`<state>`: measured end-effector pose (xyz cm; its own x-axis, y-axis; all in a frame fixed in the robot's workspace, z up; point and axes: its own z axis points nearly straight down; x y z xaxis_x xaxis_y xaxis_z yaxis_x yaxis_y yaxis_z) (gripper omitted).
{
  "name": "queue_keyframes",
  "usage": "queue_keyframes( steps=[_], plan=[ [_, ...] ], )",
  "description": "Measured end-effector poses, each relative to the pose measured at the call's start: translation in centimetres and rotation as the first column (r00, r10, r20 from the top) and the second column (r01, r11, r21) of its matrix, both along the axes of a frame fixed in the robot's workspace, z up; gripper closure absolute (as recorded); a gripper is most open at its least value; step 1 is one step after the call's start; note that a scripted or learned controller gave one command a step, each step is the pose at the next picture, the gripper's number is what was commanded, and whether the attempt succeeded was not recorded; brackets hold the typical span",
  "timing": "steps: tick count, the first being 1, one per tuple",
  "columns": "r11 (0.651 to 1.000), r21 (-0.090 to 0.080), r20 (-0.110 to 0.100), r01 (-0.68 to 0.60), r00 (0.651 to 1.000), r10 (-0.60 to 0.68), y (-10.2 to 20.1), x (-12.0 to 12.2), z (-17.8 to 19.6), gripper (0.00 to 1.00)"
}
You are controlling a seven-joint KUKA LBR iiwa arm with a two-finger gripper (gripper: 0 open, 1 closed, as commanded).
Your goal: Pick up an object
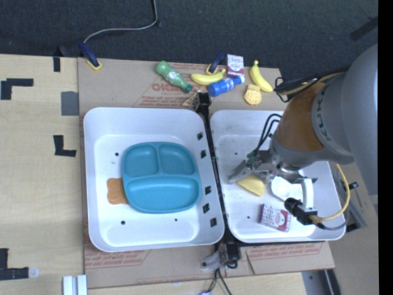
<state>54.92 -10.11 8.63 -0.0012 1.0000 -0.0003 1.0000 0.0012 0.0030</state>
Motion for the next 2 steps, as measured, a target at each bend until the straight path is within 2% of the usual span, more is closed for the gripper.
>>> queue_keyframes(
  steps=[1, 2],
  plan=[
    [1.000, -0.001, 0.001, 0.001, 1.000, -0.001, 0.0, 0.0, 1.0, 1.00],
    [1.000, 0.001, -0.003, -0.001, 1.000, 0.001, 6.9, 2.2, 9.8, 1.00]
  ],
)
